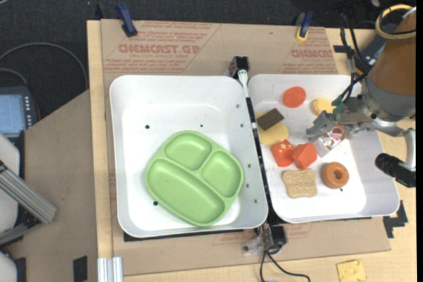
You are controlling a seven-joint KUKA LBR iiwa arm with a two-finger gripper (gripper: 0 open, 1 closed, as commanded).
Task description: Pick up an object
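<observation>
Right bin [370, 205], near to far. Nearest camera: tan toast-shaped piece [299, 183], beside it brown doughnut [336, 175]. Next row: two red-orange blocks [294, 154], touching. Probably light, rigid toy food, smooth and slippery; best gripped across flat sides. Red-and-white piece [332, 137] directly under gripper [324, 127], long axis unclear. Fingers: opening impossible to judge, nothing visibly held. Farther: yellow piece [273, 135], dark brown slab [269, 119] lying diagonally, orange disc [295, 97].

toy foods [304, 156] scattered in right bin [370, 201]
</observation>
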